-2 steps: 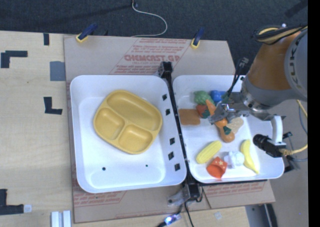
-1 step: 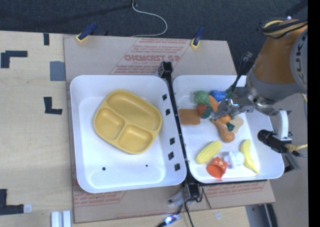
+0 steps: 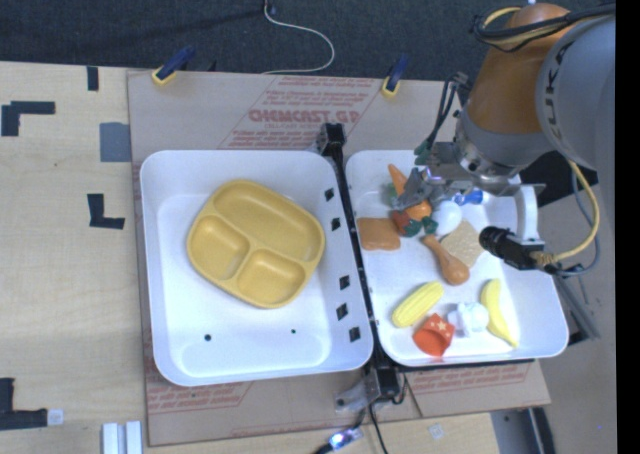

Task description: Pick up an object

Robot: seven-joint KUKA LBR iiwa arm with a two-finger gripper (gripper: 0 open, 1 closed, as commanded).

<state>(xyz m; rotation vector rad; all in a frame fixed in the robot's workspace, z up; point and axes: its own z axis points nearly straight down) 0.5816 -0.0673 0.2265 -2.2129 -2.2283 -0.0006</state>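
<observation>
The gripper (image 3: 418,194) is seen low over the upper left of the right bin (image 3: 545,342), amid crowded toy food: a carrot (image 3: 398,178), a drumstick (image 3: 447,258), a brown patty (image 3: 379,234). Whether the jaws are open or closed cannot be told. A single item should be isolated before closing; a vertical lift is advised so neighbours are not dragged.

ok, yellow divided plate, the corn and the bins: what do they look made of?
Yellow plate: looks like moulded plastic, matte, uniform colour, soft rounded compartment edges.
Corn: likely plastic toy food, smooth with a slight sheen.
Bins, e.g. the left bin: probably thin white plastic, semi-gloss, rounded moulded rim. Could be coated metal; can't tell.
</observation>
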